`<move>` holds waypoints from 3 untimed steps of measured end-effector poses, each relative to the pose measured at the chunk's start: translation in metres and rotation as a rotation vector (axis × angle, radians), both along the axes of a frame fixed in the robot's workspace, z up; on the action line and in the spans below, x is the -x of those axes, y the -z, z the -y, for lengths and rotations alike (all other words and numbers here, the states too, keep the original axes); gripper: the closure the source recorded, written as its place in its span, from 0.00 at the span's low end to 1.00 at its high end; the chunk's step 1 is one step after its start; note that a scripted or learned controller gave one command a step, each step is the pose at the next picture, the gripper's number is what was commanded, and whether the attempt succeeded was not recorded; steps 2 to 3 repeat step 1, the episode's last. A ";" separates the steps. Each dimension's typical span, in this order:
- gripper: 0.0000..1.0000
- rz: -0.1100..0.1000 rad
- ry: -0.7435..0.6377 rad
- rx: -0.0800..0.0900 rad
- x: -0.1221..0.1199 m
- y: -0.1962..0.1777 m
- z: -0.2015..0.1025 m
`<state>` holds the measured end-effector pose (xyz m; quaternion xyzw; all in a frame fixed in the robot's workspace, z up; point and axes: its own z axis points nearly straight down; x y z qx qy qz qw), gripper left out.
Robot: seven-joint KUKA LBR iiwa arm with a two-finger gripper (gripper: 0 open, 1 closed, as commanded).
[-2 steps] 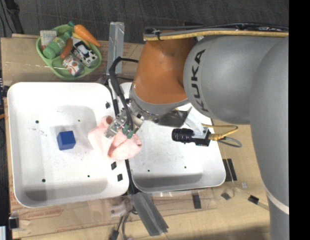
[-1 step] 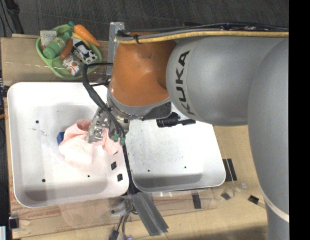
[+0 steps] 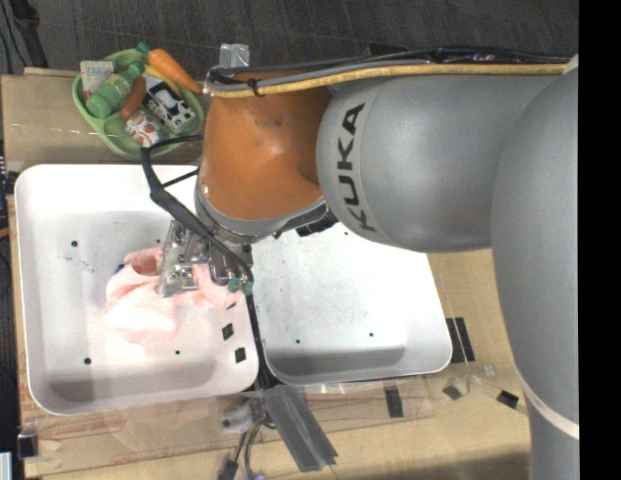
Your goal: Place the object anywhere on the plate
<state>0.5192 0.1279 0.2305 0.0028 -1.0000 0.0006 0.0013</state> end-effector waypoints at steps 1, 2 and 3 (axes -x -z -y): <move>0.00 0.001 0.000 0.000 0.000 0.000 0.000; 0.00 0.001 0.000 0.000 0.000 0.000 0.000; 0.00 0.001 0.000 0.000 0.000 0.000 0.000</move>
